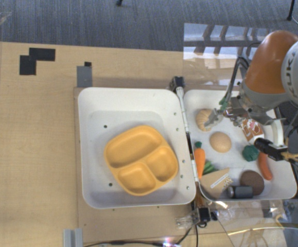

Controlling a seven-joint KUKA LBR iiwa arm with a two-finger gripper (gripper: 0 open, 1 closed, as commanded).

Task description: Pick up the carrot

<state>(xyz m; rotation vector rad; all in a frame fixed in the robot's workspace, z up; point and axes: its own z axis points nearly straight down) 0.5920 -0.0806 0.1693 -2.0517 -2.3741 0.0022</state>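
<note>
A pale wooden bench point(35, 153) stands before grey carpet, bearing two shallow white bins side by side.

In the camera view the left bin point(92, 117) holds a yellow divided plate point(141, 160), tilted a little, at its centre. The right bin point(190, 104) is crowded. The carrot point(199, 160) lies at about nine o'clock in that bin, against the wall shared with the left bin, its green top pointing to twelve. Just beside it at three o'clock sits a tan egg-shaped piece point(221, 142); a ribbed shell-shaped piece point(206, 120) lies at eleven o'clock in the bin. A second orange carrot-like piece point(265, 168) with a green top lies at four o'clock, above a brown rounded piece point(252, 182).

The gripper point(218, 112) hangs near the shell-shaped piece, well apart from the carrot; I cannot tell how it is set.
</note>
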